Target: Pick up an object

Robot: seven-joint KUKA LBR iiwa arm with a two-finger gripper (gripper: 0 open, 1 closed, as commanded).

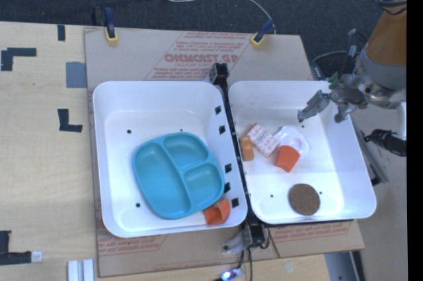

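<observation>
So the desk [39, 160] has two white bins side by side, and the left bin [112, 108] is mostly taken up by a blue divided plate [177, 174], with a small orange piece [218, 212] tucked against its near-right corner. The right bin [350, 174] is where the pickable stuff sits: a brown round disc [304, 199] near the front edge, an orange cup-like thing [287, 158] mid-bin touching a clear wrapper [293, 141], a pink-and-white packet [262, 139] just left of that, and a small orange block [246, 149] close to the divider. The hand [324, 108] hangs over the bin's far-right part with its two fingers spread apart and nothing between them. If I were calling it, I'd go for the disc since it sits apart from the rest, or the orange cup if the fingers can straddle it without catching the wrapper. Come straight down, centre first, then close.
</observation>
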